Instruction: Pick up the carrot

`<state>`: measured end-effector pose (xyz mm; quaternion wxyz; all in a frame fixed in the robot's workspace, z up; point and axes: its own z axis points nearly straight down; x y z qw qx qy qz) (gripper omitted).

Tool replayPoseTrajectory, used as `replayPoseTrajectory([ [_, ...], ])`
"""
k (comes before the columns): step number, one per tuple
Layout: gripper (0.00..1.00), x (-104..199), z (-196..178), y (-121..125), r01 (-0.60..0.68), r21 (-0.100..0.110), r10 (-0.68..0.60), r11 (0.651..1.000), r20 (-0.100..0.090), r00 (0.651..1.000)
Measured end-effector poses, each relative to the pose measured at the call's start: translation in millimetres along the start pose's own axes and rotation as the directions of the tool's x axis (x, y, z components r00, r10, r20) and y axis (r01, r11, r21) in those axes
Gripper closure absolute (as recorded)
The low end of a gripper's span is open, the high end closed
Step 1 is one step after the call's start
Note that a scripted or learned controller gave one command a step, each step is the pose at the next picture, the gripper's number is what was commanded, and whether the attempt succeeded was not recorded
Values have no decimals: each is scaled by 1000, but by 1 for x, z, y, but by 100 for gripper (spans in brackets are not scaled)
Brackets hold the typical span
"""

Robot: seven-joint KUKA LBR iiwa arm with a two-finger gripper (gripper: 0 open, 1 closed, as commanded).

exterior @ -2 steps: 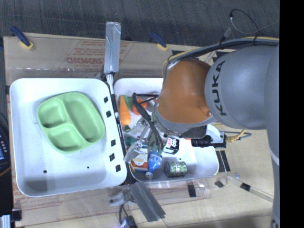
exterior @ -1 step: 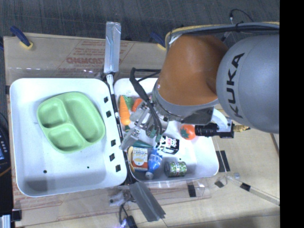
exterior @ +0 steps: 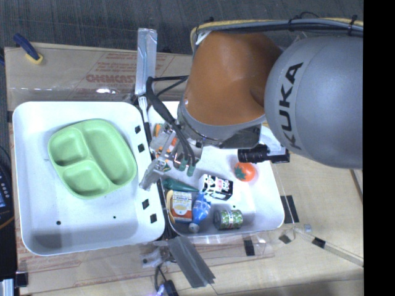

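Arm (exterior: pixel 271 85) overhangs right bin (exterior: pixel 271 193); gripper (exterior: pixel 162 165) grip unclear; tomato (exterior: pixel 245 172), can (exterior: pixel 229 218) nearby.

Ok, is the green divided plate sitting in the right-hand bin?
No, the green divided plate lies in the left bin, apart from the clutter in the right bin.

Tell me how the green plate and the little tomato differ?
The green plate is broad, flat and split into three compartments; the tomato is small and round. The plate lies alone in the left bin; the tomato sits in the right bin among other items, near the arm. Both rest on white bin floors.
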<state>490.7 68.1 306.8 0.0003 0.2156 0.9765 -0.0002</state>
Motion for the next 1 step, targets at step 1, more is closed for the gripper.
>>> replayPoseTrajectory([
  [1, 0, -105, 35, 25, -172, 2, 172, 985, -1, 985],
])
